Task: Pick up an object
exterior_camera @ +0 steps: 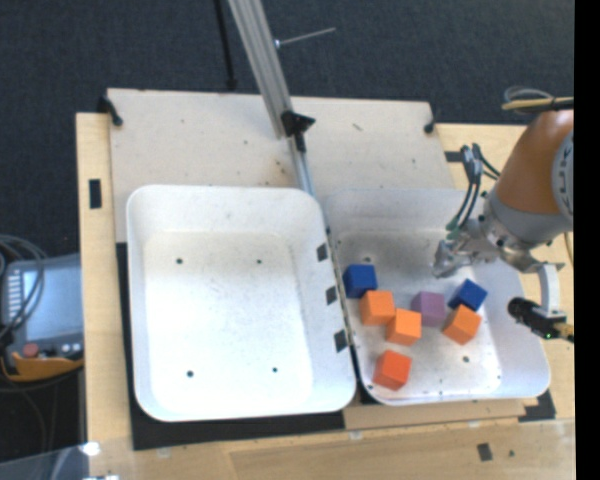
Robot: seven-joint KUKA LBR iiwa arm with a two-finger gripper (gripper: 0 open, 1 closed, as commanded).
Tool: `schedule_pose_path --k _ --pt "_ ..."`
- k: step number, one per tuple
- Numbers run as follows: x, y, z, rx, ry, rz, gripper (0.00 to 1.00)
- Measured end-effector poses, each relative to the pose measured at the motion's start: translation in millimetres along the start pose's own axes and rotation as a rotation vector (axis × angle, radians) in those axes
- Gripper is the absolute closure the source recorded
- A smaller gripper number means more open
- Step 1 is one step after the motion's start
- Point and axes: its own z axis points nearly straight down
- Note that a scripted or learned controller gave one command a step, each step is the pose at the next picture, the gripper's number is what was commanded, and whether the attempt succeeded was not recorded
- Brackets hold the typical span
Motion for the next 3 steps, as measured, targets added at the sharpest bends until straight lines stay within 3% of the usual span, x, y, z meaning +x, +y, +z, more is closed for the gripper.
schedule_pose_path --k 3 --pt "4.7 -4.1 -168.4 -0.002 -0.001 -0.009 1.00"
